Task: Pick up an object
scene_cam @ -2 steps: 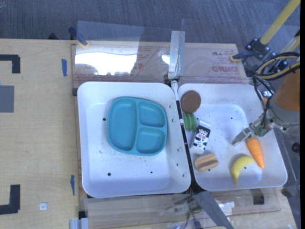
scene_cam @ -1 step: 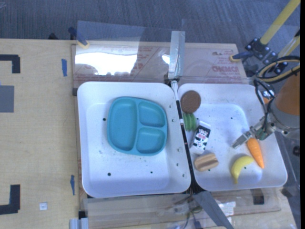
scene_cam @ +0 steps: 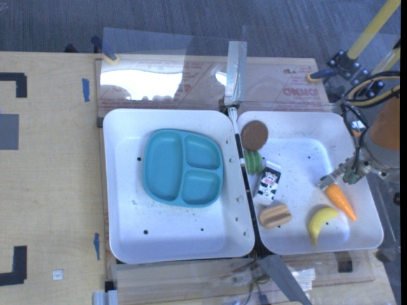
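Right bin (scene_cam: 299, 237), near edge: banana (scene_cam: 322, 222) and sandwich (scene_cam: 275, 215), carrot (scene_cam: 341, 199) just behind. Gripper (scene_cam: 343, 175) at carrot's far tip; jaw state cannot be told. Farther left: milk carton (scene_cam: 268, 184), cookie (scene_cam: 255, 134); left bin (scene_cam: 121, 189) holds blue tray (scene_cam: 183, 168).

One camera hangs above the bench, looking down at a slant on the two shallow white plastic bins (scene_cam: 121, 189). It sits far enough back to take in both bins, the pale wooden benchtop (scene_cam: 44, 170) left of them and grey floor beyond.
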Robot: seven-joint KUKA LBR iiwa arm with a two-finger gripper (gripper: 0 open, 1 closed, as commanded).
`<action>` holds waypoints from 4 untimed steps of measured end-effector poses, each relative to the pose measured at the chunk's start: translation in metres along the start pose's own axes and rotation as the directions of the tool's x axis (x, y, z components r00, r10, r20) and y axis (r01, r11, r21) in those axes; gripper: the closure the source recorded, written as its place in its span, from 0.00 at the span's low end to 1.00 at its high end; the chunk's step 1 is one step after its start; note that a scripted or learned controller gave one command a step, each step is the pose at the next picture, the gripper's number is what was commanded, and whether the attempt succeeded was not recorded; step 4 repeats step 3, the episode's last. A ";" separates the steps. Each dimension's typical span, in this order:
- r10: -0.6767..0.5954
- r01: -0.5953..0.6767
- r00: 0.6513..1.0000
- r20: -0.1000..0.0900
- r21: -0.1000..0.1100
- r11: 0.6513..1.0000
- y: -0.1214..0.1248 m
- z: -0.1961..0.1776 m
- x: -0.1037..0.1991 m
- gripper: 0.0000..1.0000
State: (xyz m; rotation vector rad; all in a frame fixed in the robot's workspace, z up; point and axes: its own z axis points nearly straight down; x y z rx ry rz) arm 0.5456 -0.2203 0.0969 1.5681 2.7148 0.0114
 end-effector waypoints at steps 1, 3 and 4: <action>0.207 -0.207 0.978 0.001 0.006 0.978 0.051 -0.095 0.031 1.00; 0.485 -0.485 0.875 0.004 0.008 0.875 0.181 -0.136 0.089 1.00; 0.485 -0.485 0.875 0.004 0.008 0.875 0.181 -0.136 0.089 1.00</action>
